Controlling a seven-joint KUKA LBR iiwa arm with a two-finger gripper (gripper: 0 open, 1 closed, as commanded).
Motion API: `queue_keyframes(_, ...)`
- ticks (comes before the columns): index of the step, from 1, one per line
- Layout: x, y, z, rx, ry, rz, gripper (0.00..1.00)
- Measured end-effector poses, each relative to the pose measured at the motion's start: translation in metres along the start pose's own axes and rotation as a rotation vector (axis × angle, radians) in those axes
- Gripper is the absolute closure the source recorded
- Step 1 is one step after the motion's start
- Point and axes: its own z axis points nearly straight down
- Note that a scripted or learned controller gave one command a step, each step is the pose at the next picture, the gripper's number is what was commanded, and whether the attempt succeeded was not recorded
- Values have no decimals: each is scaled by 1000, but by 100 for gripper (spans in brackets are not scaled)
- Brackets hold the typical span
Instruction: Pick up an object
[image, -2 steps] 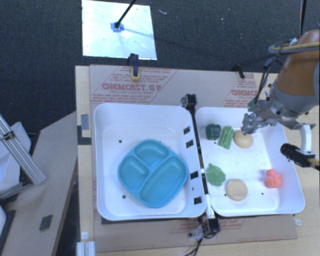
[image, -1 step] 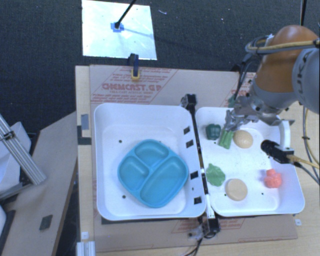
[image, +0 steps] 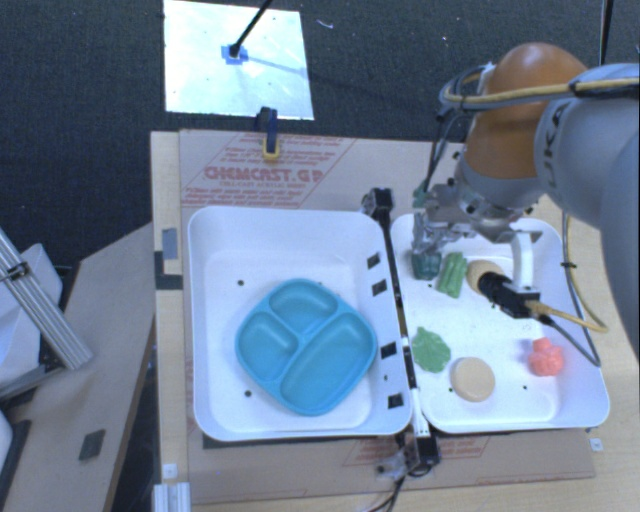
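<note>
My gripper (image: 428, 248) points down into the back left corner of the right bin (image: 575, 400). A small dark teal object (image: 428, 266) sits right at its tip, touching or nearly touching it. A green oblong piece (image: 452, 274) lies just right of that. Nearer the front lie a green leafy piece (image: 432, 350), a round tan disc (image: 472, 379) and a pink lumpy object (image: 546, 357). A pale yellow object (image: 482, 269) is partly hidden behind a black part of the arm.
The left bin (image: 215, 300) holds a blue divided plate (image: 305, 345). A black divider strip (image: 390, 300) runs between the bins. The arm's grey body and orange band (image: 520, 95) loom over the right bin's back edge. A yellow cable (image: 575, 322) loops over its right side.
</note>
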Motion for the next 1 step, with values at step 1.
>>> queue_keyframes(1, 58, 15, 0, -1, 1, -1, 100)
